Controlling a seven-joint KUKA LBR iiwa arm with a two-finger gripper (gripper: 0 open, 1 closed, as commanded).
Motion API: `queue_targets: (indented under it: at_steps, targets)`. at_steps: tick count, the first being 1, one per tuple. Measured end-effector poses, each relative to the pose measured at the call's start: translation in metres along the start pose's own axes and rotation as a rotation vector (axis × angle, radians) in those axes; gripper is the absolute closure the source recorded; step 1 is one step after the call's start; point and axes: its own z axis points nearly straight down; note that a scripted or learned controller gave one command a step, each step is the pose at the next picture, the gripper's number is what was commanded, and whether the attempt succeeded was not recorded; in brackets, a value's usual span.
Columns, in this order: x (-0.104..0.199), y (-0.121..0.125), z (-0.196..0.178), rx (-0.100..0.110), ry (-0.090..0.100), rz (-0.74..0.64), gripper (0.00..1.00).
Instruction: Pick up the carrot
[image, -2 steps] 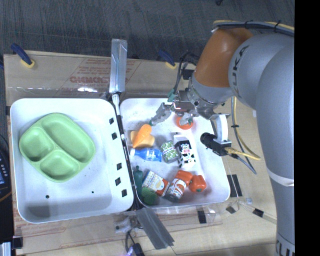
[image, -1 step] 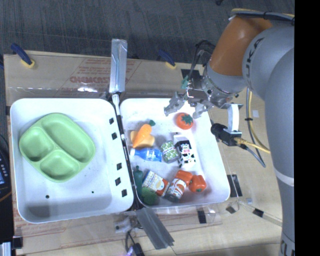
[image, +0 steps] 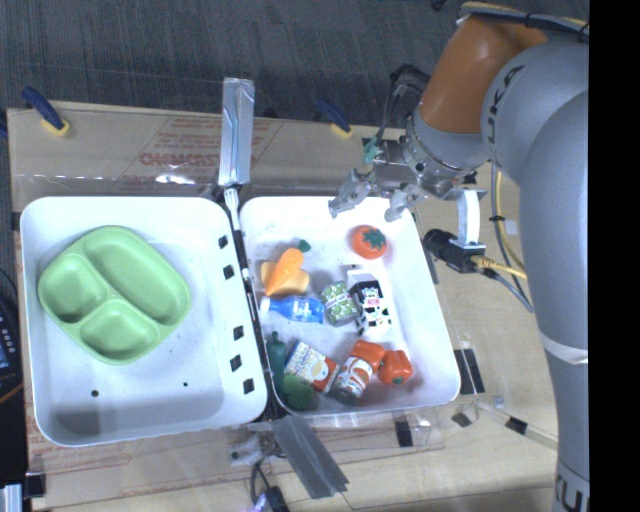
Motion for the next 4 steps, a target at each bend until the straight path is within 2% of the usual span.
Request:
queue_targets:
  at_steps: [1, 2, 3, 4]
  targets:
    - [0.043, 0.017, 0.135, 0.008, 0.001, 0.214, 0.00]
    - [0.032, -0.036, 0.169, 0.006, 0.000, 0.327, 0.00]
    - [0.032, -0.037, 0.159, 0.008, 0.000, 0.322, 1.00]
    - [0.102, -0.029, 0.067, 0.001, 0.001, 0.011, 1.00]
